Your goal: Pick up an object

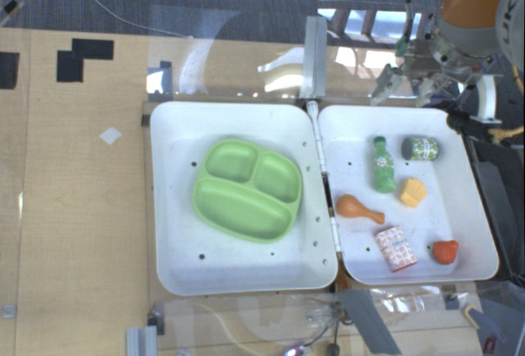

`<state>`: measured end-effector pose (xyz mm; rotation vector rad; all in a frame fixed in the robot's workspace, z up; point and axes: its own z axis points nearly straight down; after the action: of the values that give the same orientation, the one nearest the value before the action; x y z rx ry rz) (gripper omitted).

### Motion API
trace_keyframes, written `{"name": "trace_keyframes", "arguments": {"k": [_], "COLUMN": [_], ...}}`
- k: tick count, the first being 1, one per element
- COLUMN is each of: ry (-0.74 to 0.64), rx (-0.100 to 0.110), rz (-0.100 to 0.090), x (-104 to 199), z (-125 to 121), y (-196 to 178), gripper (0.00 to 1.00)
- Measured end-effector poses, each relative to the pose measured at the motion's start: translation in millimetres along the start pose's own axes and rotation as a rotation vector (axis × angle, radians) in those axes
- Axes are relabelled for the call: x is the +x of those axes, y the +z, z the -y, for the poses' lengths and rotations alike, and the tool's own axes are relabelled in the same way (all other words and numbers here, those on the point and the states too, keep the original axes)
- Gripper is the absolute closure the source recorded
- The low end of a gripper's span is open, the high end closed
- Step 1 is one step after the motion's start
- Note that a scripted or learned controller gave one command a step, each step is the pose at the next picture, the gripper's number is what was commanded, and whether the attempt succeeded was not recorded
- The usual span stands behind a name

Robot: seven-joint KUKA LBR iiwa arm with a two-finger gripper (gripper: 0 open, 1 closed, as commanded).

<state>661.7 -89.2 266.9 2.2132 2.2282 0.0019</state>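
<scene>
While the gripper point(408, 85) hangs over the far rim of the right bin point(476, 207), its two fingers splay apart, released, with nothing between them and touching nothing. Above it the grey wrist rises into an orange band at the upper right corner, the arm leaning in from the right. Nearest on the smooth white bin floor lie a small can point(420, 149) on its side, with a green patterned label, and a green bottle point(382, 164), lying lengthwise. Just beside the bottle sits a yellow wedge point(413, 192); further forward lie an orange drumstick point(359, 208), a red-and-white patterned box point(396, 248) and a rounded red piece point(445, 252). The left bin point(176, 182) holds a glossy green tray point(247, 190) with three compartments. Both bins rest on a pale wooden bench point(74, 207).
</scene>
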Motion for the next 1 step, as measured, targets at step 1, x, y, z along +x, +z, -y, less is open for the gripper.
{"name": "trace_keyframes", "arguments": {"k": [1], "ry": [0.003], "rx": [0.0], "rz": [0.0], "x": [-36.4], "z": [-7.7], "y": [117.7], "gripper": [0.0]}}
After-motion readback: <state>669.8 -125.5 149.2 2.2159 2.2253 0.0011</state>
